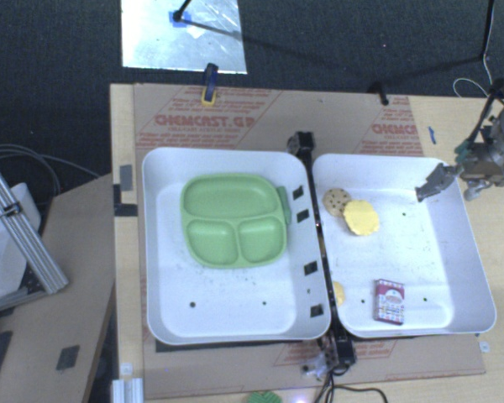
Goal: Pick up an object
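Two shallow white bins are seen side by side on the bench, the left bin (164,309) and the right bin (462,305). Nearest the camera, at about five o'clock in the right bin, a small red and white box (389,300) lies flat, and a small yellow piece (339,293) is tucked against that bin's left wall at about seven o'clock. In the left bin a green divided tray (233,220) is set slightly above centre, with its large compartment on the far side and two smaller ones on the near side. Farther back in the right bin, at about ten o'clock, a yellow disc (362,218) lies just beside a speckled cookie (337,199). The gripper (427,190) is found at about one o'clock over the right bin, well apart from every object; whether it is open or closed cannot be told.
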`<state>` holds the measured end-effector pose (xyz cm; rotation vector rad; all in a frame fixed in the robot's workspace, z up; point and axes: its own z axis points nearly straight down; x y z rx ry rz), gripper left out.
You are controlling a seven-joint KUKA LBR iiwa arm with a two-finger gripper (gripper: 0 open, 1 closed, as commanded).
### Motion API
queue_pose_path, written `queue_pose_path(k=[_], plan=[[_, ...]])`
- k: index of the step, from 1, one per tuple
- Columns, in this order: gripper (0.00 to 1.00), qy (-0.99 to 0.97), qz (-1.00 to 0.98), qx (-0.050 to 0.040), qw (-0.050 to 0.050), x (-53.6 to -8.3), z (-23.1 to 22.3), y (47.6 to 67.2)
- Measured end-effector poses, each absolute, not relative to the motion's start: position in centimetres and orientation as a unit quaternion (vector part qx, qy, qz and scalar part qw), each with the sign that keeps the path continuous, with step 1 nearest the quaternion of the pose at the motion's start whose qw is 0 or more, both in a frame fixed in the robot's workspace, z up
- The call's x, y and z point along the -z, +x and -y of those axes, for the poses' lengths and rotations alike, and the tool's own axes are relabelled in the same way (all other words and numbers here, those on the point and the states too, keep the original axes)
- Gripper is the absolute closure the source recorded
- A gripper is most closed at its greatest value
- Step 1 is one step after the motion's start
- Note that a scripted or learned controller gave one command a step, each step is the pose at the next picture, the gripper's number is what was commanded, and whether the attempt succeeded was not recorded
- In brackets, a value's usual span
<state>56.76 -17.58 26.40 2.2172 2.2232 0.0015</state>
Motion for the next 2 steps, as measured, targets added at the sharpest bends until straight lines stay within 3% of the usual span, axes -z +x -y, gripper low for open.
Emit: queue_pose_path(k=[1,2], plan=[[0.0,0.703,-0.711,-0.001,-0.001,-19.4,10.0,62.5],[0.0,0.708,-0.706,-0.0012,0.0,-9.5,13.3,60.1]])
